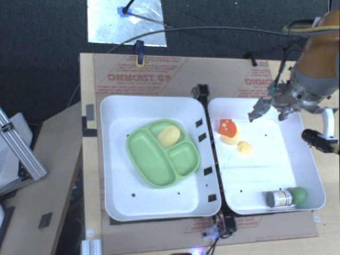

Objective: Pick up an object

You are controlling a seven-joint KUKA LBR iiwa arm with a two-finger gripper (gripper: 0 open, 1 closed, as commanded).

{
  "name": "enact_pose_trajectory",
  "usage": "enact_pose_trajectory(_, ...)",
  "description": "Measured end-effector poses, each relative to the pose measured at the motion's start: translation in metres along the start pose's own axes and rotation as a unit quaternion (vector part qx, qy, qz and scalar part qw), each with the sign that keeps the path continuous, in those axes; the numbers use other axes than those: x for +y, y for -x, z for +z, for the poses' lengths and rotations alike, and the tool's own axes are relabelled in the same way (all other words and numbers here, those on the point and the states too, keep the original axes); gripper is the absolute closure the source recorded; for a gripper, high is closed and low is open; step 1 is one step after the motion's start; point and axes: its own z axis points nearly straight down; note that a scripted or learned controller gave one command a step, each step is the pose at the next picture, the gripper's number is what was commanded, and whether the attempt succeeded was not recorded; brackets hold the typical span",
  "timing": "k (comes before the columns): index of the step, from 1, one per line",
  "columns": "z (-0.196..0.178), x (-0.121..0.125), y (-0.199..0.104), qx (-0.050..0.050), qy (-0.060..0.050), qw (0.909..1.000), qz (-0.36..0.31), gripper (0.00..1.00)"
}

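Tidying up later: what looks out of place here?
The small bottle in the right bin lies tipped on its side by the near wall. The yellow item sits in the green tray properly.

Down on the counter (64, 137), a brown cardboard sheet (175, 70) with red lettering covers the middle. Two shallow white bins sit on it side by side, touching: the left bin (114, 142) and the right bin (303, 158). At the far edge, a crinkled silver sheet (125, 15).
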Motion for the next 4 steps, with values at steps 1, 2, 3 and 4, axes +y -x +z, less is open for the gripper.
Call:
enact_pose_trajectory(1,-0.007,0.002,0.000,-0.001,0.006,1.0000,-0.001,0.00)
enact_pose_trajectory(2,0.041,-0.005,0.004,-0.001,0.004,1.0000,0.000,0.00)
enact_pose_trajectory(3,0.082,-0.006,0.002,0.000,0.004,1.0000,0.000,0.00)
enact_pose_trajectory(4,0.124,-0.007,0.004,0.000,0.004,1.0000,0.000,0.00)
